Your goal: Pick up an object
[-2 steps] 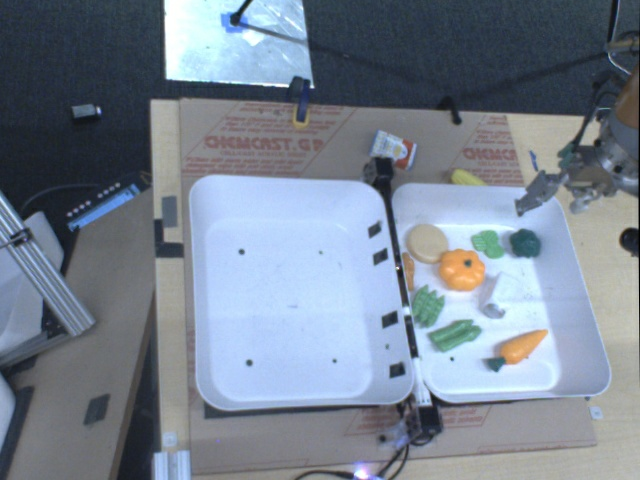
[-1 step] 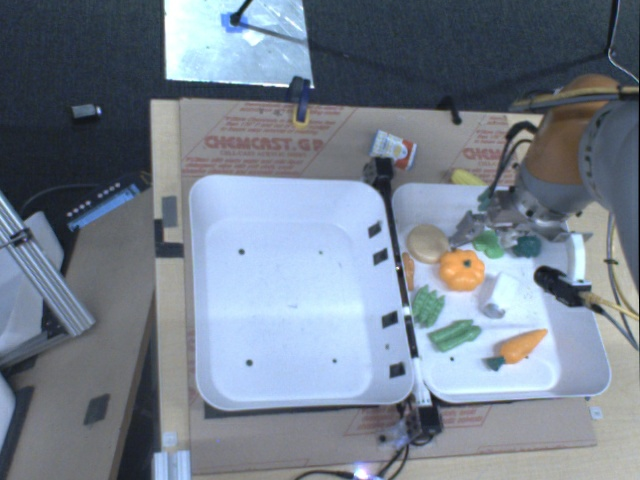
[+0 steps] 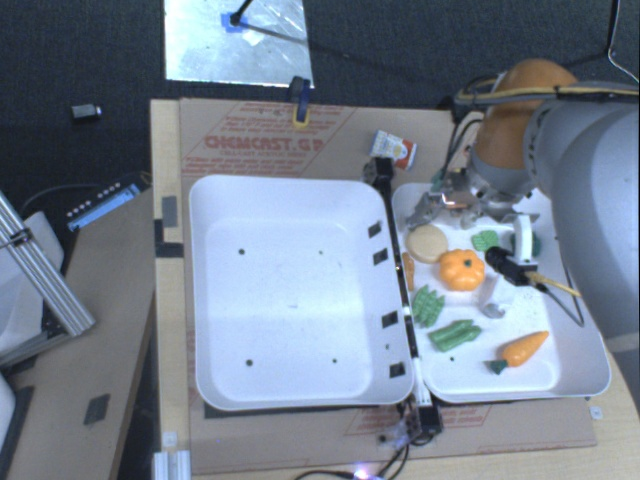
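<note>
1. Nearest the bottom edge of the frame, a smooth plastic carrot (image 3: 524, 349) lies in the lower right corner of the right bin (image 3: 585, 380), close to its rounded rim.
2. Just above it, left of centre, a ridged green pod (image 3: 455, 334) and a bumpy green leafy piece (image 3: 427, 306) sit near the divider where the two bins meet.
3. A glossy, ribbed orange pumpkin (image 3: 461, 270) rests mid-bin, touching a flat pale round disc (image 3: 427, 243) at its upper left.
4. The left bin (image 3: 210, 368) is a shallow, matte white tray with rounded corners and wide open floor.
5. The gripper (image 3: 452, 199) hangs over the right bin's upper edge, under the grey arm with its orange band; I cannot tell how its jaws stand.
6. Farthest, at upper left, a shiny crinkled foil sheet (image 3: 205, 28) lies on dark carpet.
</note>
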